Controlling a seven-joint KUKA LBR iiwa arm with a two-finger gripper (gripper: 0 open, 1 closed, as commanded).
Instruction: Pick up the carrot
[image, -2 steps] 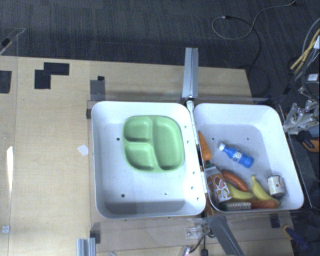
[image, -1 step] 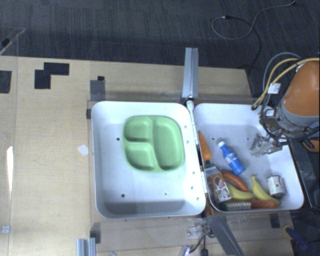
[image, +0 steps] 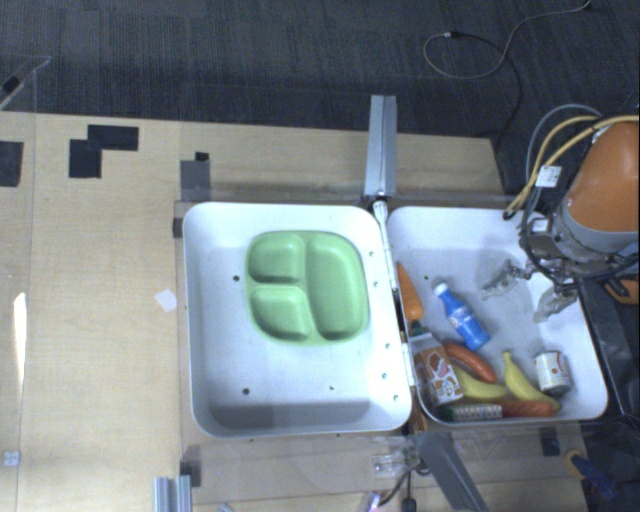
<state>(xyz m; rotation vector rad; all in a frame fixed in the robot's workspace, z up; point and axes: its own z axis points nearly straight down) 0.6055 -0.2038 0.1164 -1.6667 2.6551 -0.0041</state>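
Right, we're looking down on the two-finger gripper (image: 528, 285) hanging over the right-hand shallow white bin (image: 470, 225), its pale fingers (image: 503, 277) spread apart with nothing between them. The long orange carrot (image: 408, 293) lies well away from it, pressed against the bin's left wall, running along the divider beside the left-hand white bin (image: 215, 400) with its green three-compartment plastic tray (image: 305, 285).

What worries us is that wall. A finger coming down on the carrot's left side has almost no room (it may land on the rim instead), and the carrot could roll or get pushed along rather than pinched.

Just beside it is a small blue bottle with a white cap (image: 461, 316), which a wide-open finger could clip on the way down. Lower in the bin, a printed snack carton (image: 438, 374), a red-orange pepper-like piece (image: 470, 361), a yellow banana (image: 525, 379) and a small silver can (image: 550, 371) crowd together; we'd judge an orange lookalike there could draw a mistaken grab.
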